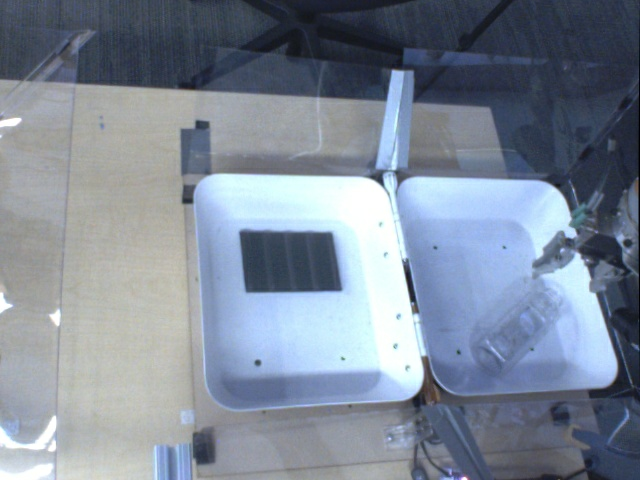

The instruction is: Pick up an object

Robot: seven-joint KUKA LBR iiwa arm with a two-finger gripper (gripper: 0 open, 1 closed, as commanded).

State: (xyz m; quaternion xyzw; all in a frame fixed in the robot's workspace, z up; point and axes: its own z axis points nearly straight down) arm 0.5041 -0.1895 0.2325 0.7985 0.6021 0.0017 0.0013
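Observation:
A dark grey ribbed rectangular pad [290,261] lies flat in the left bin [220,368], in its upper left part. A clear plastic bottle [517,326] lies on its side in the right bin [470,208], toward the lower right. My gripper [577,266] hangs over the right bin's right side, just above and to the right of the bottle. Its fingers [553,255] stand apart with nothing between them.
A metal bar [395,133] runs back from the seam between the bins. The wooden bench [110,268] extends to the left. Cables and clamps [440,443] sit along the front edge. Office chair legs [300,18] stand on the carpet behind.

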